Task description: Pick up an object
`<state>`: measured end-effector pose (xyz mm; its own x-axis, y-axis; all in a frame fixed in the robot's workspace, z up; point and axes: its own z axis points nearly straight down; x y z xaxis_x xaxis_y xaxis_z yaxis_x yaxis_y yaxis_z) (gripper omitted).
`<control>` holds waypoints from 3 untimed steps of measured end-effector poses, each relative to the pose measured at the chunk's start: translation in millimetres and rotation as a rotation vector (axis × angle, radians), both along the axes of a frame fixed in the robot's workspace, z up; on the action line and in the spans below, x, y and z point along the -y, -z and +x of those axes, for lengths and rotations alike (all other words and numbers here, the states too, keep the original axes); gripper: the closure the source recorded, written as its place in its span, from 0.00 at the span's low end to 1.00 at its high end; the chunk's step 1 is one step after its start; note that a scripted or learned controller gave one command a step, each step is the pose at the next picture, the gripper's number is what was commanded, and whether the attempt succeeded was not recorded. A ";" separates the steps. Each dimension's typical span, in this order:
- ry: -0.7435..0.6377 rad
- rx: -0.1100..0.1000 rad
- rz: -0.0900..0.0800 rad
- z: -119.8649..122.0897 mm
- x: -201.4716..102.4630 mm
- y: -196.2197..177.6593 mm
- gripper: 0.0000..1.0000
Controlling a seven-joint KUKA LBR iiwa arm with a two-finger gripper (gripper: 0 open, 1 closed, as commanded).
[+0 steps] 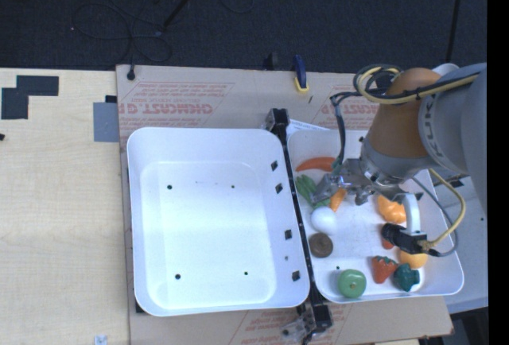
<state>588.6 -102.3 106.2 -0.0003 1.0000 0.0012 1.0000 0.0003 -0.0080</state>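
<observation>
- Toy food pieces lie scattered in the right bin (453, 276), which sits at about four o'clock from the middle of the view; the left bin (159, 153) is just beside it.
- A small orange carrot-like piece (337, 199) sits right under the pincer (343, 186), toward the nine o'clock side of that bin; whether the pincer grips it I cannot tell.
- The grey arm (453, 125) comes in from three o'clock and bends down over the bin, its orange band (402, 117) bulging above the wrist, with cables looping around it.
- A smooth white egg shape (323, 219) lies at six o'clock from the pincer, and a flat brown disc (320, 244) just below that.
- A round green apple (351, 282) rests near the bin's six o'clock rim, beside a red strawberry shape (382, 267) and a teal lump (406, 277).
- A curved orange-red pepper (316, 164) lies at eleven o'clock from the pincer.
- Both bins are glossy white plastic with rounded corners, on a pale cardboard-topped counter (64, 200).
</observation>
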 end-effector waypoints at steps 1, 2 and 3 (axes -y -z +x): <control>0.001 0.000 0.000 -30.9 13.8 20.4 0.00; -0.004 0.011 -0.002 47.7 -2.8 18.1 0.00; 0.001 0.002 0.000 43.9 -1.7 9.3 1.00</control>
